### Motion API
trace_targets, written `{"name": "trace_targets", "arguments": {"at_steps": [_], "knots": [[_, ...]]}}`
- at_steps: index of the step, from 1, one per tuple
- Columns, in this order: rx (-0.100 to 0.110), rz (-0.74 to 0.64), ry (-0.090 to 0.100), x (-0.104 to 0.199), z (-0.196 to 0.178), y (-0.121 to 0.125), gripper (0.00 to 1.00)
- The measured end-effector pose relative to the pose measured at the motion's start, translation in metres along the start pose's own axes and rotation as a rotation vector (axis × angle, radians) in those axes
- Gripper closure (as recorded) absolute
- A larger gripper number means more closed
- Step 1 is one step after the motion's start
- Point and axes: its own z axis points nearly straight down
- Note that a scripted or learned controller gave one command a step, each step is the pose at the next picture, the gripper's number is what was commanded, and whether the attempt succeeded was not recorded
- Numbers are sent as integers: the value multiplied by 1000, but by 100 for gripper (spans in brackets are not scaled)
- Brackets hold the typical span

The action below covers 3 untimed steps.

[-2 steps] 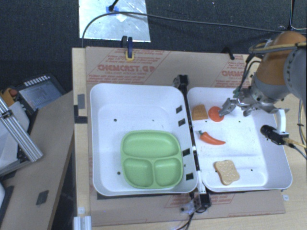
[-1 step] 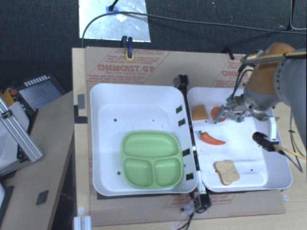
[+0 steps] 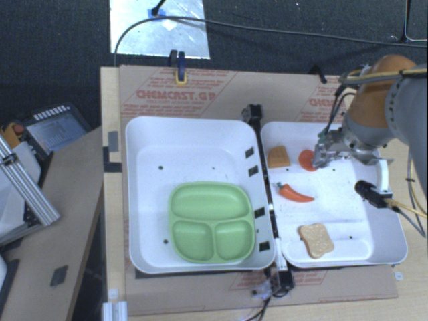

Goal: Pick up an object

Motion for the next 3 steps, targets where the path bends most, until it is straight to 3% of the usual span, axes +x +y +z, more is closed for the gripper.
{"name": "trace_targets", "arguments": {"at_steps": [1, 2, 3], "knots": [[-1, 4, 0, 1, -51, -8, 100], [-3, 4, -1, -10, -108, -3, 100], [-1, -1, 0, 0, -162, 2, 100]]}}
